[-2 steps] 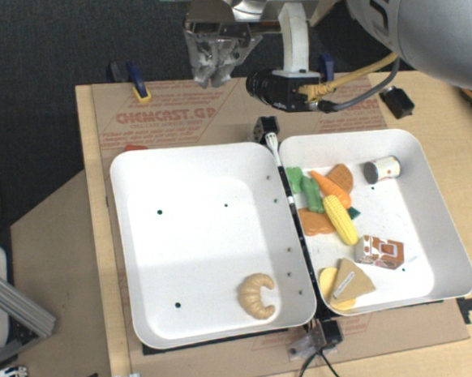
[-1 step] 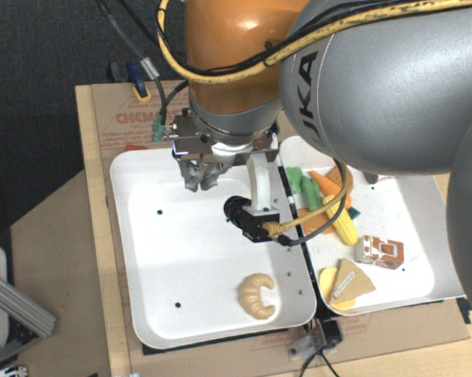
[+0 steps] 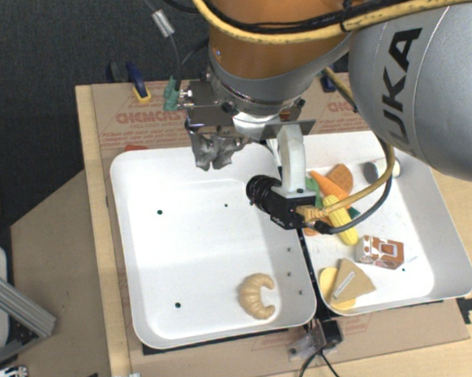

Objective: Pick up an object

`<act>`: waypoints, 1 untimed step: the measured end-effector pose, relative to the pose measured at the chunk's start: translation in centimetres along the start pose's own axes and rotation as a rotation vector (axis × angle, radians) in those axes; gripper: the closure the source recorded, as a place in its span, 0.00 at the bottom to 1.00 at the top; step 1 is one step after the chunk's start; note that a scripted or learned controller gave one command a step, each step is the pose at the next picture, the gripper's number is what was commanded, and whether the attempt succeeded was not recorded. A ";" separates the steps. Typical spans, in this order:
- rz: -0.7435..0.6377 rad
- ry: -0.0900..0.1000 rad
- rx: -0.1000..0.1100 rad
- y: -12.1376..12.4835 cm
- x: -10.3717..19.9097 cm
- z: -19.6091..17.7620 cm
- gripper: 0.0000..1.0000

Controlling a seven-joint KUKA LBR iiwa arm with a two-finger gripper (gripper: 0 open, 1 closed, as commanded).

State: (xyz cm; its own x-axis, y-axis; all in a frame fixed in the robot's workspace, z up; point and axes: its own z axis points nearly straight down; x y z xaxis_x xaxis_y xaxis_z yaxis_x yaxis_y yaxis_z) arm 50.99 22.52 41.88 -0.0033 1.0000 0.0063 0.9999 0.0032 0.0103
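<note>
My grey metal two-finger gripper [image 3: 214, 153] hung with nothing between its fingers over the left white bin's [image 3: 144, 256] far edge, the tan croissant-shaped toy [image 3: 258, 295] unpicked.

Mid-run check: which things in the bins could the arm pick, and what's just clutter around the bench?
Pickable:
croissant, left bin
carrot, corn cob, cheese wedge, brown-and-white piece, right bin

Clutter:
clamps
cardboard sheet
cables
</note>
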 end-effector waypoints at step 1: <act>0.000 0.001 -0.001 -3.1 0.0 -9.2 1.00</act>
State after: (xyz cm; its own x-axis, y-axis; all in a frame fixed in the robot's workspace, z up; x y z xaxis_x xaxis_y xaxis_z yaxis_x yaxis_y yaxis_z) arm 47.81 22.48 51.08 -0.0033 1.0000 0.0071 0.9999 0.0032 0.0114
